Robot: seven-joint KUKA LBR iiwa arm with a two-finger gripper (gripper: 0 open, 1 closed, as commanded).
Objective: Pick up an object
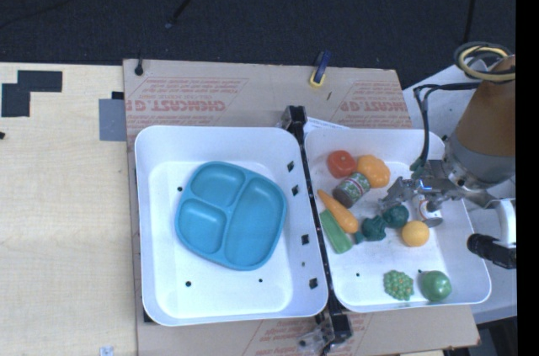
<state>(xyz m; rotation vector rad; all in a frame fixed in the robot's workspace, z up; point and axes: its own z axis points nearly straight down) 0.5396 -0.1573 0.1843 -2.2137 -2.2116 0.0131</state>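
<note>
The right bin (472, 278) holds several toy foods. A red tomato (340, 163), an orange fruit (375, 171) and a small can (351, 189) lie toward its back. A carrot (338, 213) and a green vegetable (335, 233) lie by its left wall. In the middle are a dark teal piece (384, 225) and a yellow lemon (414, 234). My gripper (411, 203) hangs low over the bin, just above and behind the teal piece and the lemon. Nothing is visibly held in it.
A bumpy green fruit (399, 284) and a round green fruit (435, 286) sit at the right bin's front. The left bin (156, 278) holds a blue divided plate (231, 214). A black divider (312, 220) runs between the bins. Cables hang at the far right (482, 55).
</note>
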